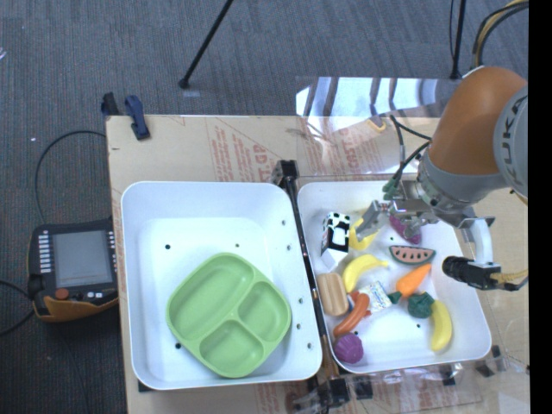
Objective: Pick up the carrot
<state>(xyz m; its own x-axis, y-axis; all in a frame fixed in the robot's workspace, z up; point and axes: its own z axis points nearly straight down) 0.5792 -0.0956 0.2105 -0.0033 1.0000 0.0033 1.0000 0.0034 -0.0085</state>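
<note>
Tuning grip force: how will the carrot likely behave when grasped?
The carrot looks like a moulded toy, so probably stiff and light. Its tapered, rounded body may slip or roll. The watermelon slice and green vegetable lie close, so it could nudge them.

White "KUKA" lettering on the grey arm (517, 141), partly cut off

Dark grey carpet (129, 33) covers the floor around the table (216, 141), whose brown top bears red printed lettering. Thin black tripod legs (211, 33) cross the carpet at the far side. A blue clamp (135, 116) grips the table's far left corner. On the floor to the left lies a control pendant (73, 270) with a grey screen, its black cable (52, 158) looping away.
</note>
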